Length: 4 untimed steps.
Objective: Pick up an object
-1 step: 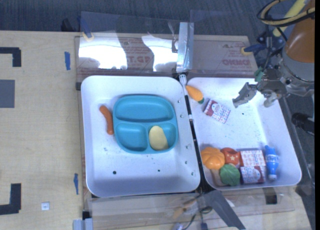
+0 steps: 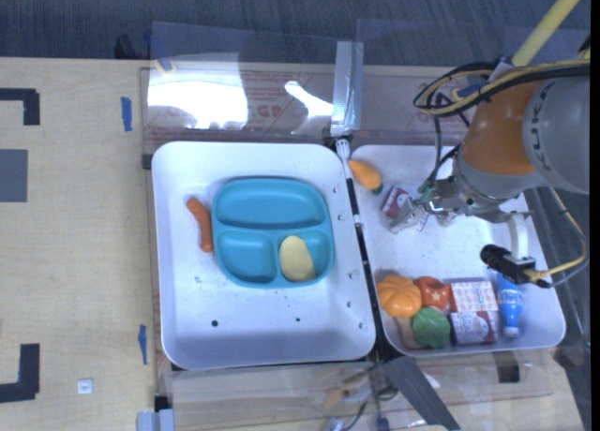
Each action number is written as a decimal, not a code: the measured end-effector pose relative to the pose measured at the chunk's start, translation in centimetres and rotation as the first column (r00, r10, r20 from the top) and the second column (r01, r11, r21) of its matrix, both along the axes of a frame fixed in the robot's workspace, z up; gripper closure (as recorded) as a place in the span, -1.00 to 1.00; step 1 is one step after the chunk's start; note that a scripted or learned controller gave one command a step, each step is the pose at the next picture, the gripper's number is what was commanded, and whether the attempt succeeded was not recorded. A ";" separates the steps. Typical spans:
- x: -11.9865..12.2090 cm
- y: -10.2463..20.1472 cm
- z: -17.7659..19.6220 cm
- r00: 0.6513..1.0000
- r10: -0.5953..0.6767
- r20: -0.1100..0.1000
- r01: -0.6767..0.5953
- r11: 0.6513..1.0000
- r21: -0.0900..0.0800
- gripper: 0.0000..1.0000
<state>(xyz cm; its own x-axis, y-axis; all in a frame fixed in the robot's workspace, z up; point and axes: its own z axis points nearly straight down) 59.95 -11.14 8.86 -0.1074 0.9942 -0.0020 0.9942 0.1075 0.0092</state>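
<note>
Nearest, along the right bin's [image 2: 553, 326] six o'clock edge, lie an orange pumpkin [image 2: 399, 296], a green lump [image 2: 431, 328], a printed box [image 2: 472, 311] and a small bottle [image 2: 510, 313]; their labels are too small to read. Beyond them, toward twelve o'clock, the gripper [image 2: 424, 206] hangs low beside a small red-and-white packet [image 2: 399, 208]. Whether it is wide or narrow I cannot tell. This looks like the reach-in step; next it must close on the packet and lift. At nine o'clock, the left bin [image 2: 178, 260] carries a blue tray [image 2: 267, 209].
</note>
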 end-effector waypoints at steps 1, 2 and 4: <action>3.5 1.4 -0.2 1.000 -0.001 -0.004 0.001 1.000 0.001 -1.00; 3.7 1.2 1.0 1.000 -0.005 0.002 0.005 1.000 -0.001 1.00; 3.5 3.3 9.7 0.981 0.192 -0.010 -0.192 0.981 0.002 1.00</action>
